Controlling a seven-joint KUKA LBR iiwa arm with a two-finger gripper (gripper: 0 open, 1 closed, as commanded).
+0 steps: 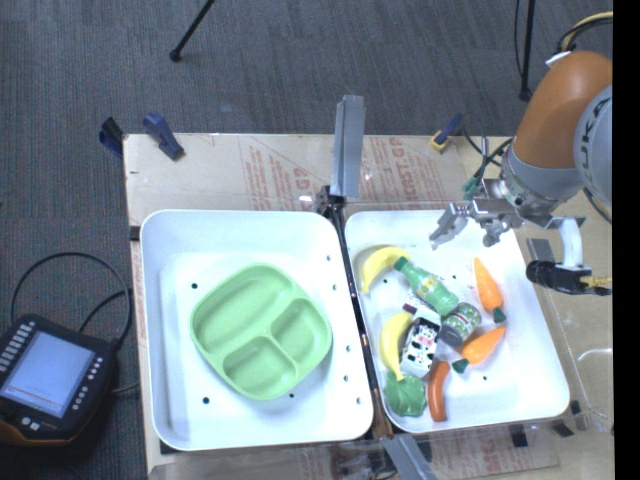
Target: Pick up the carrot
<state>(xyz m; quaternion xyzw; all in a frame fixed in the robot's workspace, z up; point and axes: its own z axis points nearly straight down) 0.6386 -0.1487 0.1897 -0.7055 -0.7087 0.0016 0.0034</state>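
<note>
Closest to the front of the right bin sit a green broccoli toy and a long orange-red thing. It may be a carrot too, but I cannot tell. A bit farther back a second carrot lies with its leafy end touching a small dark can. Past that is the carrot I think I should take. It lies by the right side of the bin, a little apart from the green bottle. Farther still, my fingers hang over the back edge of the bin. They are spread apart with nothing in them. So I think I am at the start: reaching, not yet grabbing. Next I need to move toward the front and a little to the right, turn to match the carrot's long shape, go down, and squeeze across its thin middle. The other toys sit close, so I could bump them. My fingertips are small and blurry, and my arm is cut off at the picture's edge. The left bin with its green plate is not part of this job.
</note>
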